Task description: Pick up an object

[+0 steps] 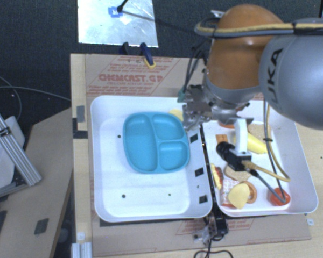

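while the arm (258, 63) reached in from the right, we saw its hand (196, 109) low over the bins' divider, beside a blue plate (153, 142); toy food (239, 195) filled the right bin (304, 181). its grip we couldn't tell.

A robotics lab: a grey arm (290, 63) over two white bins (105, 198) on a cardboard-covered bench (129, 77)
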Controlling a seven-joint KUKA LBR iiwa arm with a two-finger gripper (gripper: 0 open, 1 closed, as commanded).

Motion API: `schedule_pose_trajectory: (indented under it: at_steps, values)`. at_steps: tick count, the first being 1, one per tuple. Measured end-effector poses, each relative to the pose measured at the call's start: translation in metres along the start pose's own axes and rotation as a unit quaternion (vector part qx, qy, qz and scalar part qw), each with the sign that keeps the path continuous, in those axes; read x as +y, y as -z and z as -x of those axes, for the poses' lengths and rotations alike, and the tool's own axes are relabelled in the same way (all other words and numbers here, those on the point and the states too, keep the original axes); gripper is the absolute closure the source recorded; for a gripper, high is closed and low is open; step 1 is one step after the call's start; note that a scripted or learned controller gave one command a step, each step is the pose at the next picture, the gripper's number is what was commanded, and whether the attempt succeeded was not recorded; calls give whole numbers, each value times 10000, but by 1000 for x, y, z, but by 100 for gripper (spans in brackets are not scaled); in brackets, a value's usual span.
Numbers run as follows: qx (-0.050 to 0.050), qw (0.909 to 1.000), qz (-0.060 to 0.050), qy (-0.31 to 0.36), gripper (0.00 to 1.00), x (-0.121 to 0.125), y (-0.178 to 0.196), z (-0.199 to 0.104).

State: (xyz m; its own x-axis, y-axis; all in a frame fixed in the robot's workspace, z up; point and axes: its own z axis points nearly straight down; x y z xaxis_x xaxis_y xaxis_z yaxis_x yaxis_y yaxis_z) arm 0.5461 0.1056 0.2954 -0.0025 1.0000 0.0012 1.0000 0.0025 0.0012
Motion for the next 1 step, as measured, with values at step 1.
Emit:
schedule_pose_trajectory:
  at_steps: [1]
  values:
    - [0, 10000, -2, -7, 0, 0, 0, 0]
